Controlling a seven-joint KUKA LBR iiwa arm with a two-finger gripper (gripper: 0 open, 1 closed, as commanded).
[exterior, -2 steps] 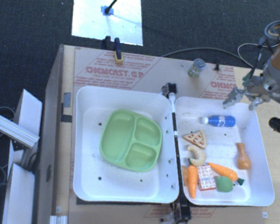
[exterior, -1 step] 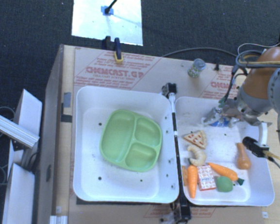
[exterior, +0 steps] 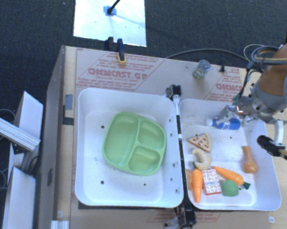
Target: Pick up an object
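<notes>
"CHEMCAST GP" in red, repeated, on the bench board (exterior: 118,69)

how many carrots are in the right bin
2. One carrot stands upright at the near left edge of the right bin. The other carrot lies across, just right of it. None looks hidden.

Arm (exterior: 282,74) cropped at right edge
</notes>
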